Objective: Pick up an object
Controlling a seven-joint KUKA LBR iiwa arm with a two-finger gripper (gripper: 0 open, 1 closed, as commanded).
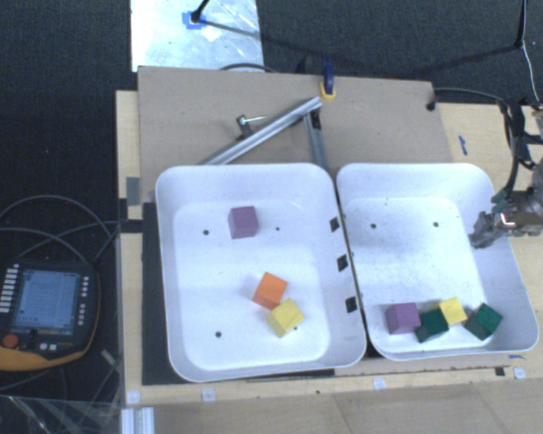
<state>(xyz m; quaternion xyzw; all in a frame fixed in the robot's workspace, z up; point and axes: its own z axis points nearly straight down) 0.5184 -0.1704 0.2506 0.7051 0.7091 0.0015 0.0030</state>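
Hovering at the right rim of the right bin (502, 269), my hand (485, 231) sits just over the bin's edge, well above the floor where the blocks lie, and from this angle I cannot tell how it is set. Nothing sits in it that I can see. Closest to me is a row of four blocks along the right bin's near wall: a dark green block (483, 319) at the right end, a small yellow block (452, 311) beside it, a second dark green block (431, 325) touching that one, and a purple block (402, 317) at the left end. The right-hand green one looks like my best bet: it lies toward the near edge of the table (434, 405) from my hand and only slightly inward, so the reach would be mostly forward and down. It's a cube, no long axis to speak of, turned corner-on to the bin wall, so I'd want to rotate my wrist to meet its flat faces. Over in the left bin (176, 269) a purple cube (243, 221), an orange cube (270, 289) and a yellow cube (286, 316) sit well apart from me.
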